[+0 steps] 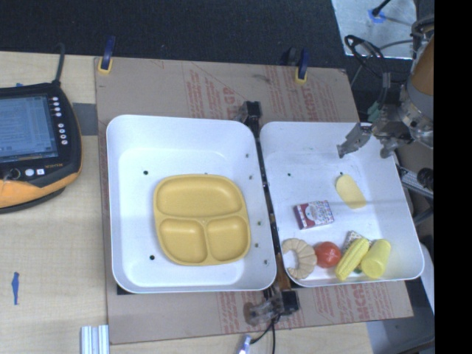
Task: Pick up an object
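Spread apart, the two fingers of the gripper pinch nothing and hover over the upper right part of the right bin, at the right of the frame. Just below them in that bin lies a pale yellow lemon-shaped piece. Lower and toward the bin's middle sits a small red and white packet. Along the bin's lower edge lie a tan ring-shaped pastry, a red tomato, a corn cob and a yellow cylinder, close together. The left bin holds a yellow divided tray. A tablet controller rests at the left edge.
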Available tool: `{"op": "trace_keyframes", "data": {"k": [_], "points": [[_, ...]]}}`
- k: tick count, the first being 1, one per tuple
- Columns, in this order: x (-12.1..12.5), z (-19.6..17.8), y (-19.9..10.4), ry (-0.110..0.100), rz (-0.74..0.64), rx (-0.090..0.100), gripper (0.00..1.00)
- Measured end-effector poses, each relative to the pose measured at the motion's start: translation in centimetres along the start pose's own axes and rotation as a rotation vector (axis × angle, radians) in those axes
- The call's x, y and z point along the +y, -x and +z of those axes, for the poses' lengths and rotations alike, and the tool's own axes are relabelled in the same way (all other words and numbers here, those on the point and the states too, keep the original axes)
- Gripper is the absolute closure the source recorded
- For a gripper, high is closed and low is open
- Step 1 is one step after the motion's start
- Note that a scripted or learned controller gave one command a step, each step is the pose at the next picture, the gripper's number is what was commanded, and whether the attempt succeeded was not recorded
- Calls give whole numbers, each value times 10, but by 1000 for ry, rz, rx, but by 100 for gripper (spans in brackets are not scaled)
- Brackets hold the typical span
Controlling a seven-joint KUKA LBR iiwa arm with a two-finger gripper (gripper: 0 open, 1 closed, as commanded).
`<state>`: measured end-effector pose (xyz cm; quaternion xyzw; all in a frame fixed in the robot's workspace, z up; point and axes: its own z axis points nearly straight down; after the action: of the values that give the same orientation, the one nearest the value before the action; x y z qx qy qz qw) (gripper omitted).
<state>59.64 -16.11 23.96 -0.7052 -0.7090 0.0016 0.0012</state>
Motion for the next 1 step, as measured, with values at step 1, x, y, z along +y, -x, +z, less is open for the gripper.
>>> {"op": "trace_keyframes", "data": {"k": [1], "points": [[-23, 81, -40, -2, -1, -1, 0]]}}
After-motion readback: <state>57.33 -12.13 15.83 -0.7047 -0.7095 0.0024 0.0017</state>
